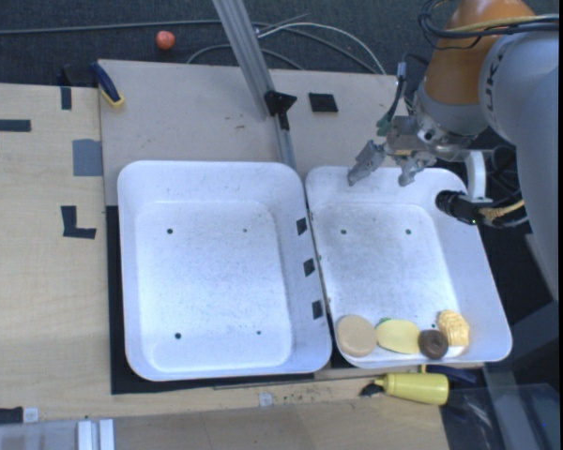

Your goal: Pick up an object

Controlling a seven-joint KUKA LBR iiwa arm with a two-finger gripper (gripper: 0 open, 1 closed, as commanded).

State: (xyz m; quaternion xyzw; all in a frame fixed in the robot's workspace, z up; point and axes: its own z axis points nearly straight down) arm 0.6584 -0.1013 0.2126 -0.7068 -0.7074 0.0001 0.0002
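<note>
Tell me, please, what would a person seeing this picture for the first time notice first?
Probably the big grey arm with its orange band at the upper right, its gripper open over the right bin's far edge. Next, the small objects clustered in that bin's near corner.

Grey arm, orange band, black cables, metal wrist

Even, fairly bright overhead light falls across the bench, and the two white bins look almost washed out, their speckled floors pale with soft highlights along the rims. Shadows are faint and short, darkest in the narrow gap between the bins and under their near edges. The picture is slightly soft and grainy, and the arm at right is mildly blurred.
</note>
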